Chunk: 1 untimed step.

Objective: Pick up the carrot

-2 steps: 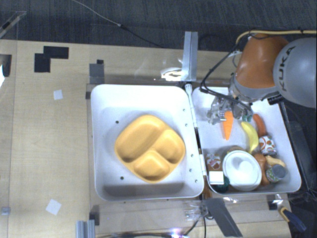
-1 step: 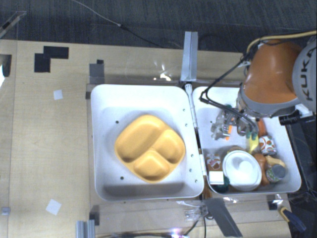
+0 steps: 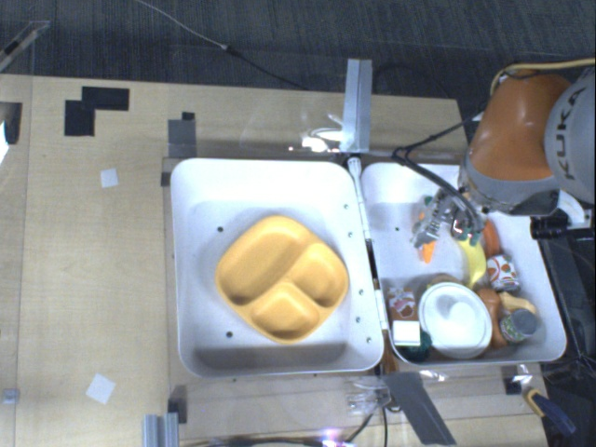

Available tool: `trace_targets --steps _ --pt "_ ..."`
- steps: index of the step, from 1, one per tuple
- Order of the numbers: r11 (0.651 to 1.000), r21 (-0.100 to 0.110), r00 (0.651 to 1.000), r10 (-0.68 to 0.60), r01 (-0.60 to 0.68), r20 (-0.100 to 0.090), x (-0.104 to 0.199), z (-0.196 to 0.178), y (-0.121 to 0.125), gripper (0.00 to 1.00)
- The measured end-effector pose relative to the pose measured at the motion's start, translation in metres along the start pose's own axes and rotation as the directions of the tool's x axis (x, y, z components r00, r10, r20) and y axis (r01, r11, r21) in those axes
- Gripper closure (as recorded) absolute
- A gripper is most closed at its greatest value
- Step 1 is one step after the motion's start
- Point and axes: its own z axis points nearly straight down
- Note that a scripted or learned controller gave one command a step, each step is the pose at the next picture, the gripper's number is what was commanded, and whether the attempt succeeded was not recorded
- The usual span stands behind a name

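The carrot (image 3: 427,250) is a small orange piece in the right bin (image 3: 391,186), near its left-centre. My gripper (image 3: 440,225) hangs just above and slightly right of it, below the arm's orange band, which comes in from the right. The carrot's upper end meets the gripper's lower left edge, and I cannot tell whether it is gripped or lying on the bin floor.
Right of the carrot lie a yellow banana (image 3: 473,261) and other small food items. A white bowl (image 3: 454,317) and a can (image 3: 521,323) stand at the bin's front. The left bin (image 3: 196,250) holds a yellow divided plate (image 3: 281,276).
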Motion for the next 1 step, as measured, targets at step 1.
trace_targets --steps 1 --pt "0.993 -0.003 0.993 -0.116 0.116 0.003 0.0326 -0.0381 0.0561 1.0"
